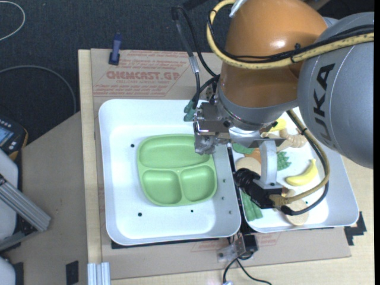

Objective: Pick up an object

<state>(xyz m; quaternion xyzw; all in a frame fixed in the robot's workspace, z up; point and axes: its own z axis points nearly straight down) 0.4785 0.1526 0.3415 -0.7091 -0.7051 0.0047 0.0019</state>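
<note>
Arm (279, 58) hides right bin (338, 209); banana (301, 175) beside it; tool (203, 140) over green tray (176, 170), grip unclear.

The grey arm (338, 82) reaches in from the right, its orange band (270, 34) bulging above the wrist, pincer (203, 136) pointing straight down.

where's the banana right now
The banana lies in the right bin, toward its right side, below the arm's big orange wrist band in the camera view and right of the green divided plate in the left bin.
</note>
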